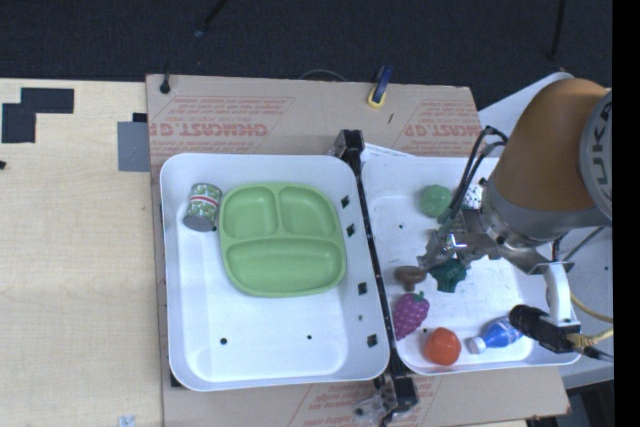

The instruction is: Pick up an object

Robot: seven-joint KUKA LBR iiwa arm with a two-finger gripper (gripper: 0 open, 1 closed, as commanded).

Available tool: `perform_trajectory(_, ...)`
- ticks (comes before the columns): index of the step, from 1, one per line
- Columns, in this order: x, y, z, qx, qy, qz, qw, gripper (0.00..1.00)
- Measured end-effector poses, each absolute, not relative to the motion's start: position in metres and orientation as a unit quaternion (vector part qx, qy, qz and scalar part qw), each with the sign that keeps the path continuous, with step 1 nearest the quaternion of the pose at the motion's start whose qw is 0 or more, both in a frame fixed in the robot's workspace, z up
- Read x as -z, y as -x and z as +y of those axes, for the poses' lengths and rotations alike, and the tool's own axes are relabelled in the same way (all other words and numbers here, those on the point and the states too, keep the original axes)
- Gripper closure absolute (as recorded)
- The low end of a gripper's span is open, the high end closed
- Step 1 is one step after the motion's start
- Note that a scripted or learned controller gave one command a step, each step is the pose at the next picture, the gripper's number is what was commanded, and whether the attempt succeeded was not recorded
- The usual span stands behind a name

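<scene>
Two white bins are set side by side on the bench, and all the action is in the right bin (560,355). The gripper (448,260) is parked low over a dark teal toy (449,275), right on top of it or touching, hard to say which. Whether the fingers are spread or pressed together can't be told from this angle, since they're lost against the toy, so no grasp can be claimed.

Also scattered in that bin: a green ball (435,201) further back, a small brown piece (410,274) just beside the teal toy, a bunch of purple grapes (410,313), a tomato (442,346) and a blue bottle (500,334) near the front edge. In the left bin (190,335) a green divided plate (282,240) and a small can (203,205) are left alone.

Judging by this, the grasp step is in hand. Next, a firm close on the toy and a straight lift would be needed, without the brown piece getting dragged along.
</scene>
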State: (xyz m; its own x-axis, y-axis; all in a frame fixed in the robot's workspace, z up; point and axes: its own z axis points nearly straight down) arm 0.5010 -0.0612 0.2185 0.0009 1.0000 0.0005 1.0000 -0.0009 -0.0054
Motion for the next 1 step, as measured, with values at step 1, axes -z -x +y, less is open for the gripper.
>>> perform_trajectory(1,-0.2201,-0.502,-0.0624,-0.0011,0.707,-0.707,0.001,1.0)
